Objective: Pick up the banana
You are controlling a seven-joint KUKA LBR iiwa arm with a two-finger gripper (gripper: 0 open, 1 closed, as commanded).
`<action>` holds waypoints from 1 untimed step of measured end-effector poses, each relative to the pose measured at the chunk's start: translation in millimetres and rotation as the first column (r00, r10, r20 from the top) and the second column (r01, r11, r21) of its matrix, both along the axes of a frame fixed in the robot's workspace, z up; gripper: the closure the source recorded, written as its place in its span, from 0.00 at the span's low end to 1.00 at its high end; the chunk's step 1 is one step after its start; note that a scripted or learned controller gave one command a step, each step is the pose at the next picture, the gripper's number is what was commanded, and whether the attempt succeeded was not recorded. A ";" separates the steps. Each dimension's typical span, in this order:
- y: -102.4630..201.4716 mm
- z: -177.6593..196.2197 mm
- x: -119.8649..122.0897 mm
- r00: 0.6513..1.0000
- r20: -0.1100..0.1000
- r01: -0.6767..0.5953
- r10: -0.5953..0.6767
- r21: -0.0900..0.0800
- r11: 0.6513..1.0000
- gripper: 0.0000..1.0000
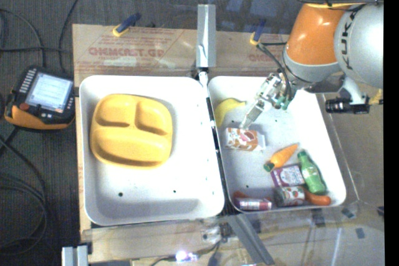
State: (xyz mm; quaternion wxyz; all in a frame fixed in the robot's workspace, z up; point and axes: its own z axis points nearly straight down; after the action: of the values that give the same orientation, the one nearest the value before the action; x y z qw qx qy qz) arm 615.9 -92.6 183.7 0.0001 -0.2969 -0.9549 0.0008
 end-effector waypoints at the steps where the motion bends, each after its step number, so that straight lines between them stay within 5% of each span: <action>1: -9.2 -88.4 37.6 0.984 0.002 0.180 -0.180 0.001 0.984 0.00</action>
State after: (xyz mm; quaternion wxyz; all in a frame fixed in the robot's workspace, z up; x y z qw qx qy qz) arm 653.5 -101.8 95.3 -0.0010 -0.3821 -0.9241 0.0002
